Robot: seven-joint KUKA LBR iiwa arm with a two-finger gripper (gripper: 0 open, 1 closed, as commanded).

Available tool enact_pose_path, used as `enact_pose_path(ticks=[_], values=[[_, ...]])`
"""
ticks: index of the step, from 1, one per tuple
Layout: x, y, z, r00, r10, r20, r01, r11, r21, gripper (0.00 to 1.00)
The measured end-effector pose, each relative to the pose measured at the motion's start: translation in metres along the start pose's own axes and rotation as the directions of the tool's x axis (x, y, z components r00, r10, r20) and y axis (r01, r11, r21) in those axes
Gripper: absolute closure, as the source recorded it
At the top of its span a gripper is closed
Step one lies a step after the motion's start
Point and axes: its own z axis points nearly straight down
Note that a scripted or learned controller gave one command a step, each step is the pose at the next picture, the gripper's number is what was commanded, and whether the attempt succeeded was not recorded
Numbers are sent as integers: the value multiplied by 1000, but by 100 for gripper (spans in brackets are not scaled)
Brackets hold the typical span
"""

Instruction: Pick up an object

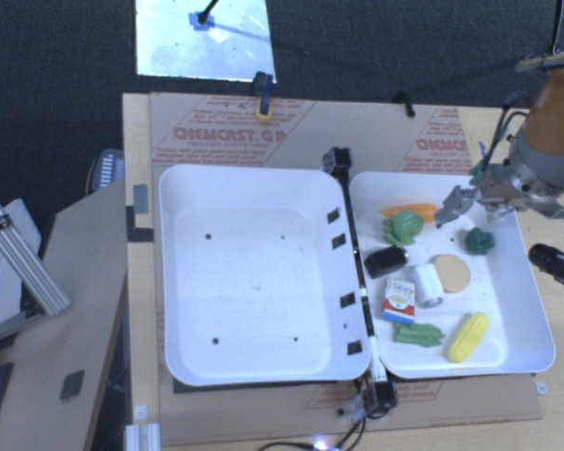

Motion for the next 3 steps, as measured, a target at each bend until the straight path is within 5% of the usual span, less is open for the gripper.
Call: enact_pose_path(ticks=[1, 2, 3], values=[[22, -87, 129, 1000, 0, 3, 1, 1000, -12, 0], [48, 18, 138, 1000, -7, 1, 7, 1000, -15, 0], [-24, -19, 142, 1000, 7, 3, -7, 1000, -1, 0]])
